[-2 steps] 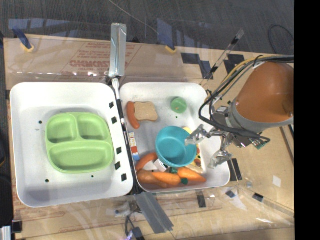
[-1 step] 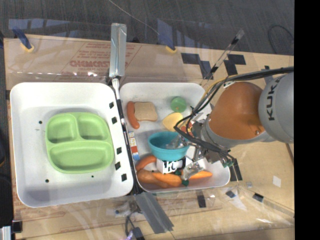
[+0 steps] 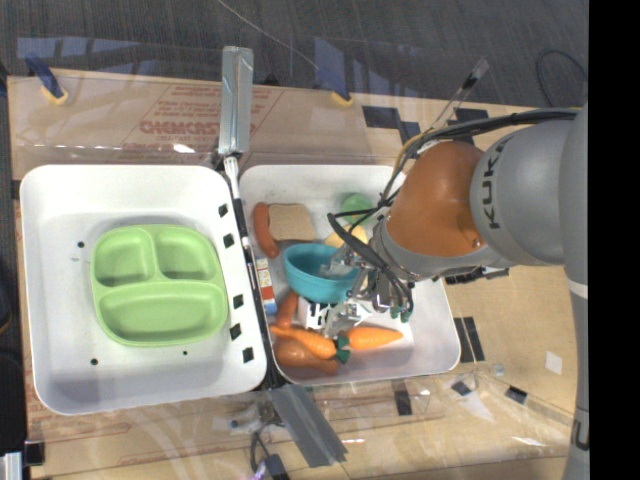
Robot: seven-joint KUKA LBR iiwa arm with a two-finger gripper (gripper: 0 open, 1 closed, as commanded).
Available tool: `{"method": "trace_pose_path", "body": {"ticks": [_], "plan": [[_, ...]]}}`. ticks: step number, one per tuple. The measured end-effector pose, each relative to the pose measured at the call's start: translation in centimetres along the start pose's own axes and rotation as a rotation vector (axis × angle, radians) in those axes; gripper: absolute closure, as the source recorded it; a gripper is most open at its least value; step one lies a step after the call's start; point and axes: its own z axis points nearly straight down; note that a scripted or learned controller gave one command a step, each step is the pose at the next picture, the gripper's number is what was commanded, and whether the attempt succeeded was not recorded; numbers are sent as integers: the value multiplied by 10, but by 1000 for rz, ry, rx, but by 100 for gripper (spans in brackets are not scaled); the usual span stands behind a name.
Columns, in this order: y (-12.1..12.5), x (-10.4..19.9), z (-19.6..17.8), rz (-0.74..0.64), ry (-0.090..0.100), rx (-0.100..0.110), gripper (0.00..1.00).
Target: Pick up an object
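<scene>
Left bin [image 3: 60,368] holds a green divided plate [image 3: 158,284], lying flat near the middle. Right bin [image 3: 440,343] is crowded: teal bowl [image 3: 315,270] at center, hot dog [image 3: 264,229] and bread slice [image 3: 293,222] up-left by the divider, a green item [image 3: 355,206] at the back, two carrots [image 3: 372,337] [image 3: 305,344] at the front. Arm [image 3: 500,203] reaches in from right. Gripper [image 3: 352,293] sits low in right bin, just beside the bowl and above the carrots; can't tell gripper state, nothing visibly held.
</scene>
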Motion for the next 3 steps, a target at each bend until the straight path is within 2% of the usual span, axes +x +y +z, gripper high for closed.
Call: {"method": "trace_pose_path", "body": {"ticks": [1,2,3], "plan": [[48,-25,12,299,0,1,0],[50,-28,-1,290,-8,0,100],[34,-45,3,202,-23,-3,100]]}}
